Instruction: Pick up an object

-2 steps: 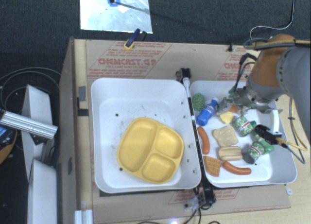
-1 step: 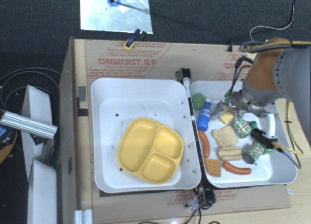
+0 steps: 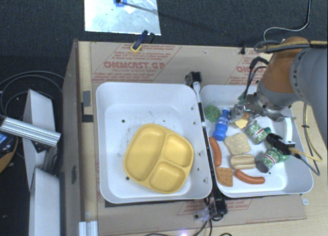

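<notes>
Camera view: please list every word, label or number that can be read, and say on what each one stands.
"CHEMCAST GP", red print, on the brown board behind the left bin.
Further red print on that board behind the right bin: partly hidden, unreadable.
Labels on the two small cans: too small to read.

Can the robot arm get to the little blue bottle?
Probably yes. The blue bottle lies uncovered in the right bin, near the dividing wall, with nothing on top of it. The gripper hangs just beside it, over the same bin.
</notes>
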You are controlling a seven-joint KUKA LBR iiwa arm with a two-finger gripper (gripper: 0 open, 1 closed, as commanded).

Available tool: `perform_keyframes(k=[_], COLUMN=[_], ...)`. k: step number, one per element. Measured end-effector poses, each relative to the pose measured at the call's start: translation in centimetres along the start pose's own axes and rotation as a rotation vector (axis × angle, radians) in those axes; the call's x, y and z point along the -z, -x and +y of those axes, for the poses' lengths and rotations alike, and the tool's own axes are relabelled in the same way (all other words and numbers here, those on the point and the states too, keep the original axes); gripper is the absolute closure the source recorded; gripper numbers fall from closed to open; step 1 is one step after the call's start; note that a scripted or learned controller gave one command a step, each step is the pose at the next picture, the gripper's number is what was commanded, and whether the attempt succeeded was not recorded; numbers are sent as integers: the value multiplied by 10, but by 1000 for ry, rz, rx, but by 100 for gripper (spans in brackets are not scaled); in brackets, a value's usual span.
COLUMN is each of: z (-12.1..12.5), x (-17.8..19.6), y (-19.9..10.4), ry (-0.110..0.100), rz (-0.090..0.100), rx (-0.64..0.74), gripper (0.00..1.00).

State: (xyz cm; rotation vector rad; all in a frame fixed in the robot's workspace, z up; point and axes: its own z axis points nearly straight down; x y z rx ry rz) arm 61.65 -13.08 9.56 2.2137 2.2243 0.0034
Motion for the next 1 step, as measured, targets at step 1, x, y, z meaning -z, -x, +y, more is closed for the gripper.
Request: perform_keyframes(k=[1], z=[-53], x=[90], y=[-91], ry=[-1], rz=[2], rx=[-1], gripper=[100])
